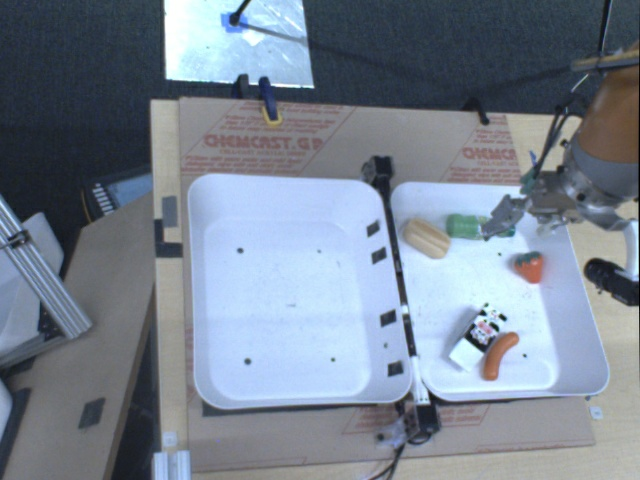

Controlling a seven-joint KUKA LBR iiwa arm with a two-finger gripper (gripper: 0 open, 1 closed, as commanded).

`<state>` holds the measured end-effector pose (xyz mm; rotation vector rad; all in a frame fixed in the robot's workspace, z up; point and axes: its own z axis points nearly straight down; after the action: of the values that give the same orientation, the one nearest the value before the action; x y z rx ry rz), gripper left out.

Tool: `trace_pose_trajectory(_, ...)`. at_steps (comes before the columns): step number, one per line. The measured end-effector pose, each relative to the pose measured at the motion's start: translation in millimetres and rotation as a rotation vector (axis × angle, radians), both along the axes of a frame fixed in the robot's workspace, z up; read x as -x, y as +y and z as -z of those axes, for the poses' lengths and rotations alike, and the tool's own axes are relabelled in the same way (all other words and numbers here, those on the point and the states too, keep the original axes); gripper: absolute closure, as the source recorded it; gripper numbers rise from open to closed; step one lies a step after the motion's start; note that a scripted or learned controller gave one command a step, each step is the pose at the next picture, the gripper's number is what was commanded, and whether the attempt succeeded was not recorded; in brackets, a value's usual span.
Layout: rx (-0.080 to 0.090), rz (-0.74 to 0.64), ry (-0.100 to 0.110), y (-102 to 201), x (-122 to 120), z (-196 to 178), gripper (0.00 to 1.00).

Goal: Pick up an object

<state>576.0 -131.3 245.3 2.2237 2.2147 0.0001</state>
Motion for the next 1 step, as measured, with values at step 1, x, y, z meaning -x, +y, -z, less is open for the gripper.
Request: trace_pose_trajectory(1, -0.001, -0.001, 0.004, -17.2, 68.7, 2.2, 0.00)
